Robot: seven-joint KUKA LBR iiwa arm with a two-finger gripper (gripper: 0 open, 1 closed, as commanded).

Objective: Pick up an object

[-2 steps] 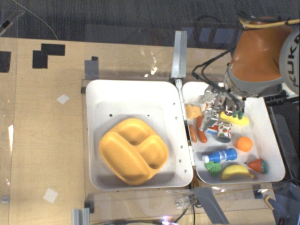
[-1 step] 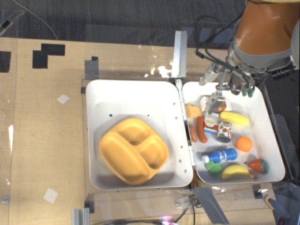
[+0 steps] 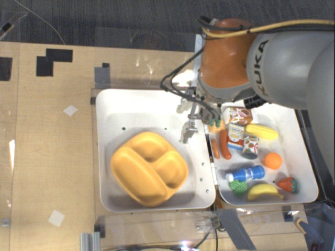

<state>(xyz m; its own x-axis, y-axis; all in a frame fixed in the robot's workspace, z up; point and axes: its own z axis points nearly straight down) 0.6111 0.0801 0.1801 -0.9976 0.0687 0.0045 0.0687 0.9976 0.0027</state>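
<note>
My gripper [image 3: 186,122] hangs over the right part of the left bin [image 3: 112,109], near the divide between the two bins. It looks open, and nothing shows between its fingers. A yellow three-compartment dish [image 3: 149,167] lies in the left bin, below and to the left of the gripper. The right bin [image 3: 306,156] holds several small items: two orange sausages [image 3: 225,143], a printed carton [image 3: 238,117], a yellow corn-like piece [image 3: 261,133], a red can [image 3: 250,147], an orange ball [image 3: 272,161], a blue bottle [image 3: 249,173] and a banana [image 3: 264,191].
The grey arm with its orange band [image 3: 225,56] covers the back of the right bin. A green item [image 3: 238,187] and a red one [image 3: 287,184] lie by the banana. Bare bin floor lies around the yellow dish. The wooden bench [image 3: 47,140] spreads to the left.
</note>
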